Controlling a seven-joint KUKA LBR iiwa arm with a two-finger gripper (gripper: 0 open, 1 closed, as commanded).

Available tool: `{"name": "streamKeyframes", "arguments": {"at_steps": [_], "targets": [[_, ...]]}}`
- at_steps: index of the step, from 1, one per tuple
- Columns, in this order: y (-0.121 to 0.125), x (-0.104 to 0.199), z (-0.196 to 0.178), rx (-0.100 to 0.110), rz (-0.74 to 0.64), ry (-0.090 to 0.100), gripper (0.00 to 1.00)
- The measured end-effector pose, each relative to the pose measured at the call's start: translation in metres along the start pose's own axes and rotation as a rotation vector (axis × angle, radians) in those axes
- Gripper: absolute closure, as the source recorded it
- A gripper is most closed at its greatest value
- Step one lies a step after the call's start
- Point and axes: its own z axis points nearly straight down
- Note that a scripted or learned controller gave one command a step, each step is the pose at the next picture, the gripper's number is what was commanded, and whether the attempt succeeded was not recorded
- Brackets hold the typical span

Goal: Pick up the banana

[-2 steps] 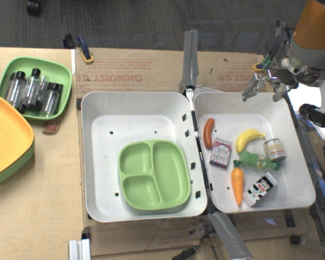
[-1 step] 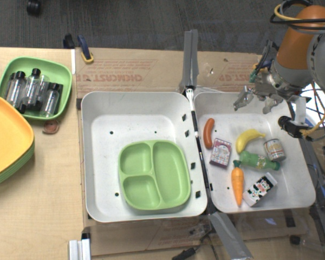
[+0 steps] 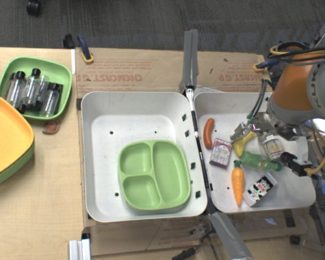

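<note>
- We are looking down on the right bin (image 3: 309, 196), where the gripper (image 3: 244, 132) is sitting low over a crowded patch of toys.
- The banana (image 3: 244, 141) is lying in that bin's upper middle, a yellow curve just under the metal fingertips and partly covered by them.
- We cannot tell how the gripper is set; its tips are blurring into the clutter, so we are not claiming any hold.
- Neighbours are pressing in: a green bottle (image 3: 258, 161) is lying just below the banana, a small white jar (image 3: 272, 145) just to its right, a pink box (image 3: 221, 153) to its left, and a carrot (image 3: 237, 182) further down.
- We are judging the main risk to be a grab that catches the bottle or jar instead, or nudges the banana aside.
- The banana's curved, smooth skin is also making a slip likely if the grip lands off-centre.
- The left bin (image 3: 95, 145) is carrying a green tray (image 3: 154, 173), well apart from all this.
</note>
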Motion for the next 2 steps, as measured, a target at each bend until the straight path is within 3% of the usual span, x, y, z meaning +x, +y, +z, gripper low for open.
{"name": "streamKeyframes", "arguments": {"at_steps": [1,2], "targets": [[0.0,-0.001,-0.009,0.001,0.003,0.0,1.0],[0.007,0.053,-0.095,0.0,0.061,-0.001,1.0]]}}
